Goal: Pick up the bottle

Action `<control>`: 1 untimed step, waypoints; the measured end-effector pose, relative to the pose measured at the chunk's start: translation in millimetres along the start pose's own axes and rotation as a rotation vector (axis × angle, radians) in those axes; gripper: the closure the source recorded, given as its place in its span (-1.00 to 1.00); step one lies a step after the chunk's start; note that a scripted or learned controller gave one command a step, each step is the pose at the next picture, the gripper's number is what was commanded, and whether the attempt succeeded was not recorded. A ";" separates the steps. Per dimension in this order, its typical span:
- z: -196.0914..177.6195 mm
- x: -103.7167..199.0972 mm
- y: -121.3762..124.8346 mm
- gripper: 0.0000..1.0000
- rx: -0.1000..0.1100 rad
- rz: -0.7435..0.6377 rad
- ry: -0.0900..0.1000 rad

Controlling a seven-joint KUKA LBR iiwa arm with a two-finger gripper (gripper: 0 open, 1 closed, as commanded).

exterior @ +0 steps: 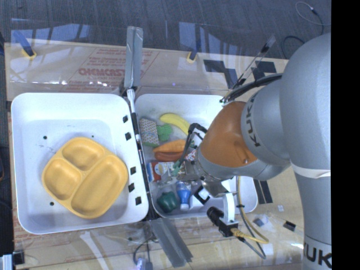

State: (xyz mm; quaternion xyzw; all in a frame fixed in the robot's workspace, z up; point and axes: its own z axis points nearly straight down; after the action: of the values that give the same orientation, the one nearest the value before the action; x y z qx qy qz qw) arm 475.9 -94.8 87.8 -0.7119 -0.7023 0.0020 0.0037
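Bottle [184, 195], small, light, likely slick plastic, at six o'clock in my right bin [169, 101]: grip mid-body; my tool's [188, 176] spread cannot be told.

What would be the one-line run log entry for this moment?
stage: reaching | arm over right bin | bottle lying in right bin, near front wall | yellow tray in left bin

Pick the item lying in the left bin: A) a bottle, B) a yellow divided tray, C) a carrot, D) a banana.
B: the yellow divided tray lies alone in the left bin, while the banana lies in the right bin.
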 end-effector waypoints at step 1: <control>-6.2 -1.0 -0.1 1.00 0.005 -0.004 -0.001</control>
State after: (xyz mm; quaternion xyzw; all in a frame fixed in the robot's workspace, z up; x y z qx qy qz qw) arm 475.8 -95.9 94.0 -0.7105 -0.7037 0.0040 0.0053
